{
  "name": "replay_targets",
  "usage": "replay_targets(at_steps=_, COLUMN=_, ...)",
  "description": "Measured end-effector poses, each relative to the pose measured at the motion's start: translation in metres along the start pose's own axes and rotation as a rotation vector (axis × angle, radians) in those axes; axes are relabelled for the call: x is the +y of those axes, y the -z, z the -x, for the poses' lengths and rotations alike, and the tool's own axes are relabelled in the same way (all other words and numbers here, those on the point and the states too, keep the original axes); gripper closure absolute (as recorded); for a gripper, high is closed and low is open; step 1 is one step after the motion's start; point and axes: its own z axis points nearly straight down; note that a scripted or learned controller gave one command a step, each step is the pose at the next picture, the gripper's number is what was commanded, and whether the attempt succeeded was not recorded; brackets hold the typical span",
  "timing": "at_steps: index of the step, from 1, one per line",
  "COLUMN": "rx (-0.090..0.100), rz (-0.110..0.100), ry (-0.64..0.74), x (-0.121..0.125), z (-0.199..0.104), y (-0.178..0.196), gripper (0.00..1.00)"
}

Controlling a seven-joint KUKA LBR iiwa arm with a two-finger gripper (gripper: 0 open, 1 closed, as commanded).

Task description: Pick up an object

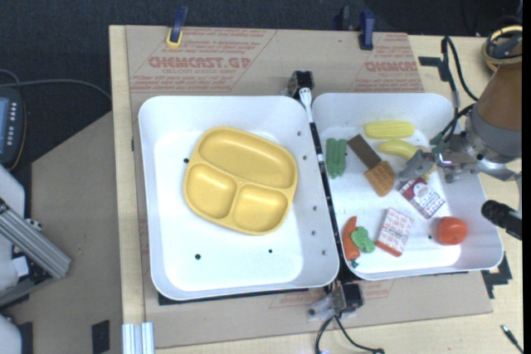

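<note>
In the right bin (332, 113), seen from the fixed camera above the bench, the toy groceries are scattered, while the left bin (158, 178) carries a yellow divided plate (241, 180) at its centre. The gripper (421, 166) reaches in from three o'clock on the grey arm (498, 116) and hangs low over the middle of the right bin, its tips just above a small red-and-white packet (425, 198); whether the tips are spread or pressed together cannot be told at this slant, and nothing shows between them. That packet, lying at about four o'clock from the bin's centre, looks the likeliest target. It is probably light, thin card or foil, flat and somewhat slick, so it may slide or tip instead of rising; taking it across its narrow width, pressed down close to the bin floor, seems the safest hold. Just beside the tips at nine o'clock lies a brown brush-like block (373, 166), stiff and with a narrow dark handle that would suit a pinch. At twelve o'clock sit a yellow corn cob (388, 129) and a yellow banana-like piece (400, 148), both rounded, smooth plastic apt to roll. A second red-and-white carton (395, 231) lies at six o'clock, a red tomato (450, 231) at five o'clock near the rim, a carrot (357, 238) at seven o'clock, and a green pod (335, 157) at ten o'clock against the dividing wall, awkward to straddle.
</note>
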Motion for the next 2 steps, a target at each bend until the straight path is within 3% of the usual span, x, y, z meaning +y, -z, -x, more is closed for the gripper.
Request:
replay_targets(at_steps=1, rx=-0.003, rz=0.012, ry=0.0, x=0.002, z=0.0, y=-0.048, gripper=0.0)
replay_targets(at_steps=2, rx=-0.005, rz=0.014, ry=-0.001, x=0.002, z=0.001, y=-0.038, gripper=1.0)
